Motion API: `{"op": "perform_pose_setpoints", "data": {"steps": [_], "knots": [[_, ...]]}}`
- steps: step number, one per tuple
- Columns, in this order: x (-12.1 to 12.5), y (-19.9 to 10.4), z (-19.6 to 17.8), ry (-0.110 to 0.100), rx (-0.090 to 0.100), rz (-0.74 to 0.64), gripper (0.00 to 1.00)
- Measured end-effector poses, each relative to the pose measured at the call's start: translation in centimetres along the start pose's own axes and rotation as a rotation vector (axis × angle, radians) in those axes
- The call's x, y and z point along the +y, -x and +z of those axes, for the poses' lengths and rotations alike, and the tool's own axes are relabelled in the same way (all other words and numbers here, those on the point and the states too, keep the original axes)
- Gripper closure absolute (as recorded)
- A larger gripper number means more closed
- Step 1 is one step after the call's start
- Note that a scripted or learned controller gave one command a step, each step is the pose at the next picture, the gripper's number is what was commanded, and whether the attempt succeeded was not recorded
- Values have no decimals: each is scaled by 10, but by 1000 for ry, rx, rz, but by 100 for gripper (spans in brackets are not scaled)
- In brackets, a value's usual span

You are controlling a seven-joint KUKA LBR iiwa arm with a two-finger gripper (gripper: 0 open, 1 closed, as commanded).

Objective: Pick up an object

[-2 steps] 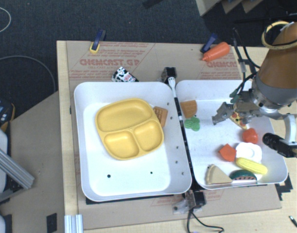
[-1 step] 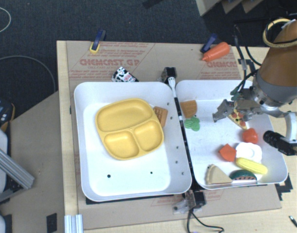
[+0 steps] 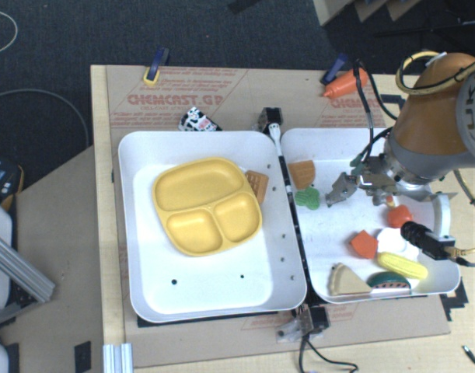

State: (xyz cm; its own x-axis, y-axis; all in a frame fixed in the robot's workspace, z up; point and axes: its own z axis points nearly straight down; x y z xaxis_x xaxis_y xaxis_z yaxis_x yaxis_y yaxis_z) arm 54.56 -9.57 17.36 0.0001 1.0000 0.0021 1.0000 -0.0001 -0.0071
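Note:
My gripper (image 3: 340, 190) hangs over the upper middle of the right bin (image 3: 330, 239), just right of a green toy (image 3: 307, 199) and a tan toast piece (image 3: 302, 173). Nothing shows in its grasp. Lower in the same bin lie an orange-red block (image 3: 364, 244), a white piece (image 3: 392, 241), a yellow corn cob (image 3: 403, 266), a watermelon slice (image 3: 390, 283) and a tan wedge (image 3: 345, 280). A small orange piece (image 3: 399, 214) sits under the wrist.
The left bin (image 3: 144, 270) holds a yellow divided plate (image 3: 207, 206) with a brown waffle piece (image 3: 257, 183) at its right edge. A black-and-white toy (image 3: 198, 120) and an orange carrot (image 3: 342, 85) lie on the bench behind the bins.

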Motion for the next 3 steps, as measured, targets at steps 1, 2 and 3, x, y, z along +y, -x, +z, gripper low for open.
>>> {"op": "perform_pose_setpoints", "data": {"steps": [1,2,3], "knots": [[-4,3,44,0,0,1,0],[-4,3,92,2,-1,1,0],[-3,3,79,9,-2,1,100]]}}
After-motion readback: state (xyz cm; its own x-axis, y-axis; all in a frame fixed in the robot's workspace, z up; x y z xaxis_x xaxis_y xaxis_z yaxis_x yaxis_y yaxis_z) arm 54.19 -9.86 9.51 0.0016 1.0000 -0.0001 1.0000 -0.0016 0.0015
